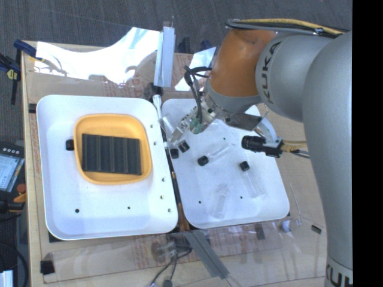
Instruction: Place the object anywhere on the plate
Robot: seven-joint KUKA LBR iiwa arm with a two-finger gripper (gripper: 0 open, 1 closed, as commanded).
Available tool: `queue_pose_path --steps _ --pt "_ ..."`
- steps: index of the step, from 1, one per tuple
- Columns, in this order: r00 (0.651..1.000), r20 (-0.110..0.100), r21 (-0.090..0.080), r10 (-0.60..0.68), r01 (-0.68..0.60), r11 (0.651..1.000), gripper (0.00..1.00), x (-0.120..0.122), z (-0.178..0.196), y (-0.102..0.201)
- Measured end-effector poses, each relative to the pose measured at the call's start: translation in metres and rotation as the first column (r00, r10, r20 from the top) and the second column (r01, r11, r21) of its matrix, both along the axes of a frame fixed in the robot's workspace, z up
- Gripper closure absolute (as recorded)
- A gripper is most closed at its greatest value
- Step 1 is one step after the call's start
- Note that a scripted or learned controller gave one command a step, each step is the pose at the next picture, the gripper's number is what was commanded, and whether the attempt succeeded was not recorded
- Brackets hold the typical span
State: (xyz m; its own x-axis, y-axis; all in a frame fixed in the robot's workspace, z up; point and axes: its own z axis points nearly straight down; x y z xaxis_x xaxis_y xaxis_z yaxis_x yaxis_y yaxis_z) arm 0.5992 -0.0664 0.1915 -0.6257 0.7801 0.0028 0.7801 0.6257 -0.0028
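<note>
Yellow plate point(111, 124) sitting just left of gripper point(172, 133); nearest vial point(214, 155) lying lower-right of it, slanting; can't tell if gripper's open tbh.

dark grey carpet point(90, 5) surrounds the pale wooden bench point(119, 251).

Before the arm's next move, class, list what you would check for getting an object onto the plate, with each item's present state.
1. Target: yellow plate lies flat in left bin: ok.
2. Room on plate: dark ridged panel covers its middle: cannot tell.
3. Objects to pick: black pieces and clear tubes lie loose in right bin: ok.
4. Over plate: gripper is at right bin's left edge: not ok.
5. Object held: grasp hidden: cannot tell.
</note>
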Motion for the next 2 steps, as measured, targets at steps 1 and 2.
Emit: queue_pose_path --steps 1,2 --pt "1.000 0.000 0.000 0.000 0.000 1.000 0.00 0.000 0.000 0.000" --pt "0.999 0.005 -0.001 0.046 -0.046 0.999 0.00 0.013 0.001 0.053"
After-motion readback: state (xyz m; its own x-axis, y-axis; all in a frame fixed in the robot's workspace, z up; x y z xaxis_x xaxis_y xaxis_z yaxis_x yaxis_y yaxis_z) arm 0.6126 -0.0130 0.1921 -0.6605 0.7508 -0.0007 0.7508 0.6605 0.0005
